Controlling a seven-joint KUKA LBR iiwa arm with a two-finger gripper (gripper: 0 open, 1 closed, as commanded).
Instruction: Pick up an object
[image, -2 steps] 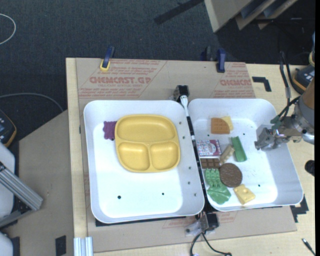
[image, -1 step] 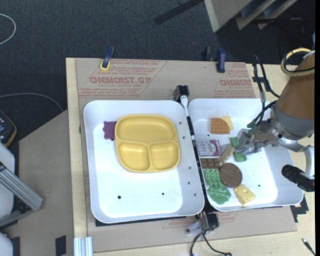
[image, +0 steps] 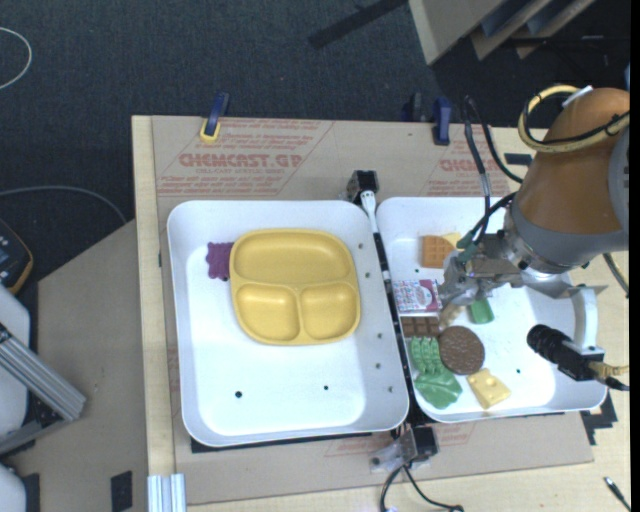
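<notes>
Camera view: one yellow tray (image: 295, 285), two white bins (image: 200, 330); hand (image: 462, 290) grip indiscernible.

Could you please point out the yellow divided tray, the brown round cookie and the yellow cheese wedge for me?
yellow divided tray (image: 295, 262): camera view, floor of its large upper compartment.
brown round cookie (image: 462, 350): camera view, middle of its top face.
yellow cheese wedge (image: 488, 387): camera view, centre of its top.

Purple item (image: 217, 260) half behind yellow tray (image: 295, 283); claw (image: 462, 290) tips' gap too small to tell.
</notes>
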